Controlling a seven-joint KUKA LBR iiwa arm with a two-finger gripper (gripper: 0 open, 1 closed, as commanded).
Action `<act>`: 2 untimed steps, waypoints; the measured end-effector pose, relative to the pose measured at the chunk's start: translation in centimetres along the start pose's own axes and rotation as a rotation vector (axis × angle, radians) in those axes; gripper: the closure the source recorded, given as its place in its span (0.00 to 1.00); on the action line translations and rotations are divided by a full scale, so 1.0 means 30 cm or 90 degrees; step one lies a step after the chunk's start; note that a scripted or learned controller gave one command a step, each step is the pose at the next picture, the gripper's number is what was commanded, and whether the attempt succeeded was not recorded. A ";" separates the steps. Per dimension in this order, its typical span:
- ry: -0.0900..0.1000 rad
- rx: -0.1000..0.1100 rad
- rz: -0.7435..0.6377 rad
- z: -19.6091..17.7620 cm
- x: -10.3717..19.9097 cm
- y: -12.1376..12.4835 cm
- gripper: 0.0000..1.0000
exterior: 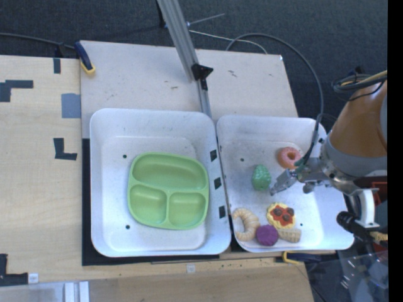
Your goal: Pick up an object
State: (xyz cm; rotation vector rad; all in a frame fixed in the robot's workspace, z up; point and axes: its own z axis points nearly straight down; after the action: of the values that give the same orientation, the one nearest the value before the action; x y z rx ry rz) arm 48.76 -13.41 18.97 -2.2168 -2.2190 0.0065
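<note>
Green toy [261,177] in right bin [252,128], just left of my gripper [277,186]. Finger state: cannot tell. Pink donut [289,156] just far-right, pizza [282,217] near side. Risk: tip nudges green toy away, or grabs donut instead.

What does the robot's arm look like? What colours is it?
The arm is fat and rounded, with a big orange band above a grey wrist. Its gripper is small, dark grey metal with thin fingers. Black cables curl beside the arm, and white parts hang below it.
</note>
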 end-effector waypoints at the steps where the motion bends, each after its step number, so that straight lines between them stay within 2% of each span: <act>1: 0.001 0.002 0.000 0.214 0.013 0.000 0.00; 2: -0.003 -0.006 0.001 0.335 0.009 0.003 0.00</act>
State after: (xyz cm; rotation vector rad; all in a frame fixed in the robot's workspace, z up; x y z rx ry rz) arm 48.78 -13.12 8.91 -2.2248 -2.2250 0.0012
